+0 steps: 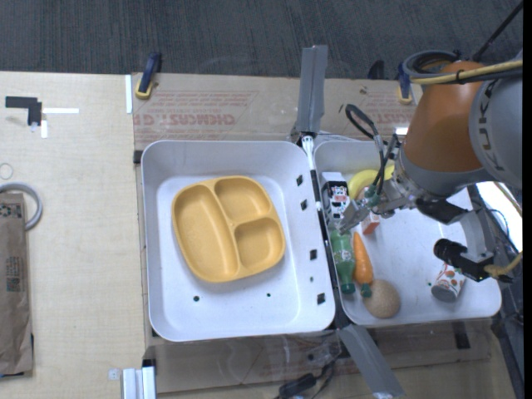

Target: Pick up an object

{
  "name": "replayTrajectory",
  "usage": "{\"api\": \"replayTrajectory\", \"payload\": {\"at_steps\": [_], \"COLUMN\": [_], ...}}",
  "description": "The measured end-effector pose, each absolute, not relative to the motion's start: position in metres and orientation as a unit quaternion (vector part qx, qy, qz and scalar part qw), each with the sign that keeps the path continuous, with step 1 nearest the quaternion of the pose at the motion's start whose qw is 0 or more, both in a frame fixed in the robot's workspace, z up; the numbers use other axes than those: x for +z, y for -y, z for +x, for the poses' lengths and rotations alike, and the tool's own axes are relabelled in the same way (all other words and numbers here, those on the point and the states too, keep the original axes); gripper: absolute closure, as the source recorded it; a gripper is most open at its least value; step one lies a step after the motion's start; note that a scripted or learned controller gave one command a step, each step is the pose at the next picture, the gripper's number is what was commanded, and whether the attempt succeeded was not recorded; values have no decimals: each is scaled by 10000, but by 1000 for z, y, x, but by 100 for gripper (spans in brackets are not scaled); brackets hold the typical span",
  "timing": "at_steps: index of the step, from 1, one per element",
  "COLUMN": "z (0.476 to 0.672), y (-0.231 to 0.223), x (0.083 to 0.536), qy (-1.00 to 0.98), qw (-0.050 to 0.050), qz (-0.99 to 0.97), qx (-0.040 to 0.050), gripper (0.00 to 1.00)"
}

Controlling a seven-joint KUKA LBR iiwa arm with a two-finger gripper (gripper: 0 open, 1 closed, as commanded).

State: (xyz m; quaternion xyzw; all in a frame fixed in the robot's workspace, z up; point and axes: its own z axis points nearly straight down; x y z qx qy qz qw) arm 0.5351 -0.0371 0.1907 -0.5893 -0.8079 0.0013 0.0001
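Note:
The right bin holds an orange carrot, a green bottle along its left wall, a tan round object, a yellow banana, a small black-and-white box and a small printed cup. My gripper hangs low over the left part of this bin, just above the carrot's top end and beside the bottle's upper end. The arm's orange band covers the bin's far right corner. Nothing shows as lifted.
The left bin holds a yellow divided plate. A grey divider stands between the bins at the back. A brown paper bag lies at the bench's far left. Cables hang near the wrist.

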Motion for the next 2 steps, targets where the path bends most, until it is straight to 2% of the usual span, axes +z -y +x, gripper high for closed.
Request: {"api": "replayTrajectory", "payload": {"at_steps": [2], "z": [478], "y": [31], "x": [191], "qy": [8966], "qw": [7], "qz": [-4428], "qx": [5], "gripper": [0]}}
